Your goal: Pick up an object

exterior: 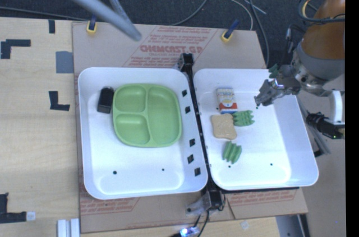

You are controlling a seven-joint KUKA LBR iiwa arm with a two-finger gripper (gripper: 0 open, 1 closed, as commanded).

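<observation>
Two white bins were seen side by side — the gripper [265, 96] was poised over the right bin [291, 135], its grip state indiscernible, toys unlifted.

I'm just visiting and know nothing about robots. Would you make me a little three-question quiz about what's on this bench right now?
1. True or false: the green divided plate lies in the left bin.
2. Which lies beside the plate's left edge? A) black block B) toast slice C) small carton
3. Fill in: the gripper hovers over the ____ bin, near its upper right part.

Key: 1 true. 2 A. 3 right. The toast slice, carton and two green pieces all lie in the right bin.
</observation>
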